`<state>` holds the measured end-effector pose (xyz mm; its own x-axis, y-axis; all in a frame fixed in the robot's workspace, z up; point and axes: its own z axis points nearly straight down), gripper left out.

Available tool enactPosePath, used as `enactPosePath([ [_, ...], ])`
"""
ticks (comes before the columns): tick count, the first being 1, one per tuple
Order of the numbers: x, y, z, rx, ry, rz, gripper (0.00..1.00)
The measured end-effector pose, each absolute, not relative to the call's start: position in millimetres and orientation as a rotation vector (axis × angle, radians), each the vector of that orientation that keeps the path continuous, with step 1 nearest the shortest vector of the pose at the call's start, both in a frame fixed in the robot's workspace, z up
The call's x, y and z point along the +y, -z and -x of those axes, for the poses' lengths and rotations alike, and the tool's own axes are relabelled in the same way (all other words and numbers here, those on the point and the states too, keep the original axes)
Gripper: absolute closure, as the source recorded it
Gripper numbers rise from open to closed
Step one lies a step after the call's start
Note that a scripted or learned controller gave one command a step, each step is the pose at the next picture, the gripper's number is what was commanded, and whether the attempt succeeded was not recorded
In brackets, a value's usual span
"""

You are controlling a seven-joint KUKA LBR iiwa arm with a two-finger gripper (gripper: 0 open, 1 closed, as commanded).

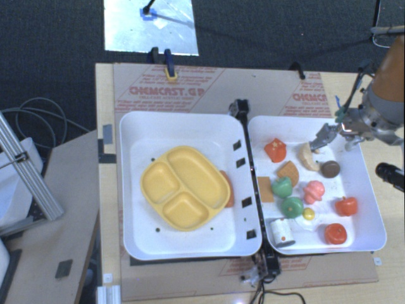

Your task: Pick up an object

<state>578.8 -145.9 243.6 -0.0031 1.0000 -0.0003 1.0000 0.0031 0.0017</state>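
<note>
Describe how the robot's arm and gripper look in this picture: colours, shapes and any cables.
The arm enters from the right: a rounded grey body with an orange band above the wrist. Below it sits a blocky grey wrist part, and the gripper tapers to a slim grey tip. Thin dark cables run beside the wrist. No markings are legible.
</note>
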Motion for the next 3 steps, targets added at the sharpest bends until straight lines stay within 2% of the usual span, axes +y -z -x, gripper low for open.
enactPosePath([
  [1, -100, -469, -541.1, 2.218, -0.022, -2.2, 0.0],
  [2, -101, -458, -540.9, 2.224, -0.003, -2.214, 0.0],
  [3, 2, -530, -485.2, 2.233, -0.018, -2.201, 0.0],
])
